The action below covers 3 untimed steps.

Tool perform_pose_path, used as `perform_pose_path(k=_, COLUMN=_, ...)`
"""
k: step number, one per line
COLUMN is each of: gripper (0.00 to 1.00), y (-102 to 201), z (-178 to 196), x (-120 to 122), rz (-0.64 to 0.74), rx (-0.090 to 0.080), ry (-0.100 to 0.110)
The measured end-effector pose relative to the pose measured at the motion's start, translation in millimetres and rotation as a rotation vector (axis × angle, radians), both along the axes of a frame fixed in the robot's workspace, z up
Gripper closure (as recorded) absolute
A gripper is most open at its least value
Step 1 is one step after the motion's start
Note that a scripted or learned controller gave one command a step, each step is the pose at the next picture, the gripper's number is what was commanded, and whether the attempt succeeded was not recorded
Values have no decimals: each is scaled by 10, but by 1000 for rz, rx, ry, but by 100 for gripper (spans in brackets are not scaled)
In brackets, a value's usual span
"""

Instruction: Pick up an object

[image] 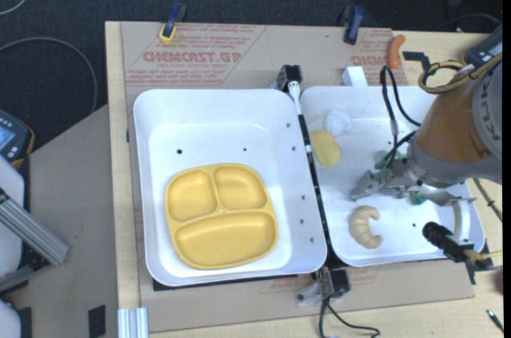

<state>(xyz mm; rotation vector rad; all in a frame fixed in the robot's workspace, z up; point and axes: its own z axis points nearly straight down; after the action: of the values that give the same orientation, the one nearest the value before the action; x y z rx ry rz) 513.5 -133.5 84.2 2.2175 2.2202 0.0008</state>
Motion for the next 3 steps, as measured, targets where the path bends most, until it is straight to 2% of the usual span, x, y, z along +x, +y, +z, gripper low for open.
perform_pose_path(k=1, gripper=0, y=309, z=3, x=-360, rz=-2, rx=5, ry=7)
perform_pose_path(k=2, gripper=100, y=298, z=108, x=-342, rz=-2, rx=2, ry=2)
perform_pose_path(k=3, gripper=100, y=923, z=1061, x=102, rz=7, rx=2, ry=-9)
